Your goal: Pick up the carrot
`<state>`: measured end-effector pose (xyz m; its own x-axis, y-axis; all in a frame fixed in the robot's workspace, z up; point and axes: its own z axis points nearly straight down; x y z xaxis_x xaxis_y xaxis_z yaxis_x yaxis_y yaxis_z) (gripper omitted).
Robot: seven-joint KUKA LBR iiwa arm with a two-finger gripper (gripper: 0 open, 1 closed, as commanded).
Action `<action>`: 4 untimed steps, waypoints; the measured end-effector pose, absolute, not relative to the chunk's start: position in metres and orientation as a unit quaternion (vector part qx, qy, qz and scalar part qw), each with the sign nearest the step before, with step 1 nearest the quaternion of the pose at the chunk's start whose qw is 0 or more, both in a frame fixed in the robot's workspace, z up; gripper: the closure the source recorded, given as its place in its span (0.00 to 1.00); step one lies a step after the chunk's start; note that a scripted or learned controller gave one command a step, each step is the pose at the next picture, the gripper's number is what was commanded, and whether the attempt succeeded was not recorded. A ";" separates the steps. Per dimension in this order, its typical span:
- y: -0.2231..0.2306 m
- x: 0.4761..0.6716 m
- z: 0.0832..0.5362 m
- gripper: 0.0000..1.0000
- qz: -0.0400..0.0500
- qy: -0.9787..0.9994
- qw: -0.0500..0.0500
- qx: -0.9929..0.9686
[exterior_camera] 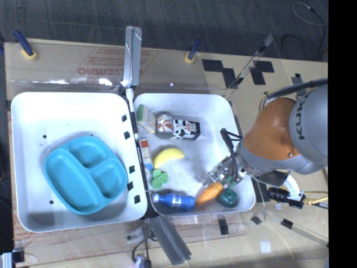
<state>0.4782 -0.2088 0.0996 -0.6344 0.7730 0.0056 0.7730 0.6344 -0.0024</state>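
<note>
Tool (223, 176) hovers just at the carrot's (210, 194) one o'clock in the right bin (184, 100); whether it grips, I can't tell.

In the right bin (237, 116), the carrot (210, 193) lies near the front wall, between a bottle (174, 201) at left and a round object (227, 197) at right.

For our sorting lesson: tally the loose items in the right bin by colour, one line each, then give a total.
Orange: 1, the carrot
Yellow: 1, the banana
Blue: 1, the bottle
Green: 2, a light green piece and a dark teal piece
Mixed print: 3, a carton, a can and a cow-print box
Total: 8
</note>
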 end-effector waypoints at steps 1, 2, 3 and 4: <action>-0.209 0.478 0.100 0.00 0.000 -0.904 0.003 -0.427; -0.208 0.479 0.108 1.00 0.000 -0.905 0.004 -0.425; -0.208 0.479 0.108 0.00 0.000 -0.905 0.004 -0.425; -0.210 0.478 0.172 0.00 0.000 -0.931 0.001 -0.365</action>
<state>0.4779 -0.2099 0.1716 -0.7330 0.6802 0.0015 0.6802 0.7330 -0.0008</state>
